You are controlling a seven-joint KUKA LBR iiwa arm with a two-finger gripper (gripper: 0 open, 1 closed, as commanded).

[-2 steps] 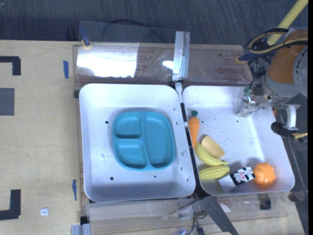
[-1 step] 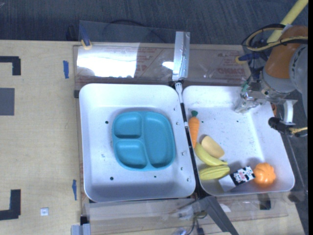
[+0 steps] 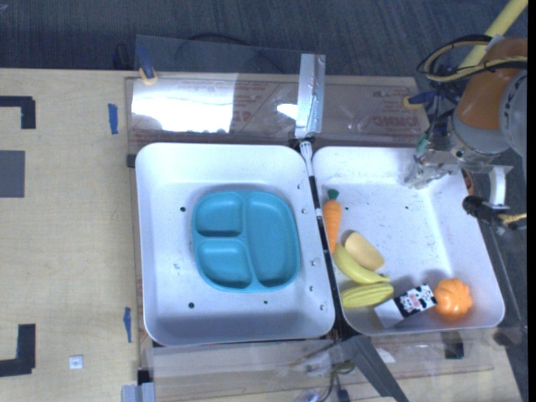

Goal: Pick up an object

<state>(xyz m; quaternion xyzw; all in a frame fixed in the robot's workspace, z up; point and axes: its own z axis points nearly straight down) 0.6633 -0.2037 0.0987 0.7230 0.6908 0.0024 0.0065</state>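
Camera view, gripper (image 3: 430, 167) over right bin's (image 3: 477, 249) far corner; finger spread unclear, touching no object

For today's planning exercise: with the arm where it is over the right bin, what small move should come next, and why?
Probably bring the hand from the right bin's far right corner toward the near side. The carrot, banana and orange toy all lie there, apart from the hand, with nothing under it to pick.
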